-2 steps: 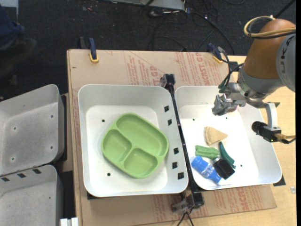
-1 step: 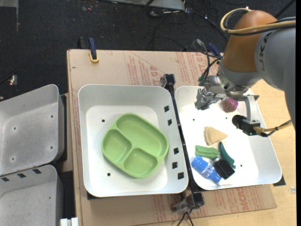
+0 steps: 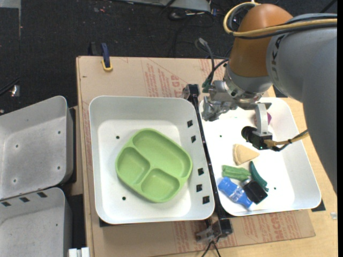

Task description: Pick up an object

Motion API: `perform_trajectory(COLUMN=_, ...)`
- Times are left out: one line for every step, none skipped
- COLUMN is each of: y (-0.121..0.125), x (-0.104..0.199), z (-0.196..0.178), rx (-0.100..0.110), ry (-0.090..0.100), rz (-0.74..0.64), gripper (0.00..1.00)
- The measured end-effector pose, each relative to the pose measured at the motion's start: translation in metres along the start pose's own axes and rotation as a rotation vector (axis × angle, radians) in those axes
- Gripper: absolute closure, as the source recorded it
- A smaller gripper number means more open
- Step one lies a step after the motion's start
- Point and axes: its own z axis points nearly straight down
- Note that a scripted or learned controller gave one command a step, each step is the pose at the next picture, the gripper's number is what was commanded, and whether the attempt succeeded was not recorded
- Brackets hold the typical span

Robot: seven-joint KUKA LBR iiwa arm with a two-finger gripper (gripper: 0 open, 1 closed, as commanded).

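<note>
The gripper (image 3: 214, 110), clenched or loose I cannot tell, is hanging over a white bin (image 3: 286, 170), with brown cardboard (image 3: 155, 76) lying below and black floor (image 3: 53, 20) stretching behind it.

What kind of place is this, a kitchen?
Probably a robot lab, not a kitchen. A big robot arm reaches over a bin of small bits, next to a second bin with a green plate, and cables lie on the floor behind.

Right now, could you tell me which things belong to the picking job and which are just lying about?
Job: gripper, tan wedge, light green piece, blue item, black block, green plate.
Lying about: spare white trays, cardboard sheet, clamp.
</note>
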Motion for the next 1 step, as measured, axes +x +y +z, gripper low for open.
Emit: perform_trajectory(y=0.0125, x=0.0500, z=-0.0056, rx=-0.001, ry=0.000, rz=0.002, gripper=1.00)
